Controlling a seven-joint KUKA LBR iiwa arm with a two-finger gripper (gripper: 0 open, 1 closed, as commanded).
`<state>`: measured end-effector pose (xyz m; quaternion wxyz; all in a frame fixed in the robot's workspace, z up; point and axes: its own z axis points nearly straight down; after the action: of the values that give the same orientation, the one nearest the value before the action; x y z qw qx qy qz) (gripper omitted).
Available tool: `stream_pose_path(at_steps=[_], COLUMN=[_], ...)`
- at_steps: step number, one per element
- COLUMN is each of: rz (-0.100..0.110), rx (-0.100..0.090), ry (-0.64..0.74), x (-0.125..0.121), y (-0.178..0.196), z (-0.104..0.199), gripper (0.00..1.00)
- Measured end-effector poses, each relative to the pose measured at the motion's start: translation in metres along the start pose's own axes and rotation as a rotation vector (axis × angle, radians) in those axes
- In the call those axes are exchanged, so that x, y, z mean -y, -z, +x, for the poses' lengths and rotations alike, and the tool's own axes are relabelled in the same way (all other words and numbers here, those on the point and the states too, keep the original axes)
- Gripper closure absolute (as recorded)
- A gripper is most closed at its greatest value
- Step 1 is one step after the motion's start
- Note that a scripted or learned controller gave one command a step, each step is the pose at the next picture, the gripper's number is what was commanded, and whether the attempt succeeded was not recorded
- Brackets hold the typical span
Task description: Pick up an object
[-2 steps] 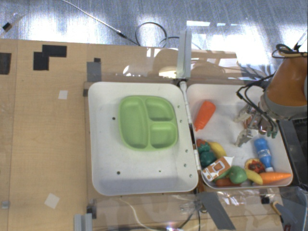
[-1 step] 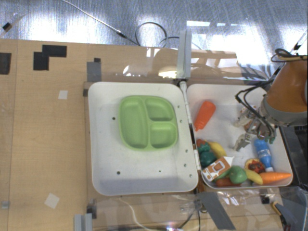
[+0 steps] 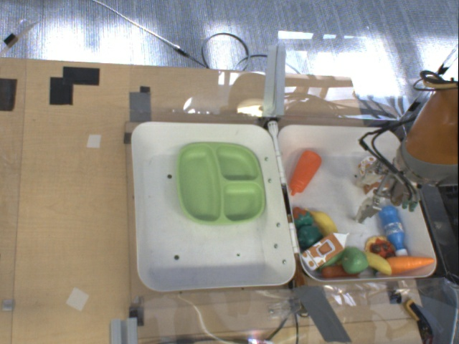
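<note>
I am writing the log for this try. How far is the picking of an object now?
Nothing looks picked yet. The end effector hangs low in the right bin, beside the blue bottle, with no object seen in it. The orange carrot and the other toys lie in the bin. The grasp and the lift are left.

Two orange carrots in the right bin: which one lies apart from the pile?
The carrot at the bin's upper left, lying alone on bare white floor. The other carrot rests in the clutter along the bottom edge.
</note>
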<state>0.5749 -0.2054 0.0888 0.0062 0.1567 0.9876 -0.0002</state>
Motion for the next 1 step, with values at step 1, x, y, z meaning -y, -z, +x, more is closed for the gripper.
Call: stream_pose_path(at_steps=[1], rz=[-0.001], rx=[0.000], ry=[-0.032], x=[-0.0246], y=[-0.0004], z=[-0.0156], gripper=[0.00])
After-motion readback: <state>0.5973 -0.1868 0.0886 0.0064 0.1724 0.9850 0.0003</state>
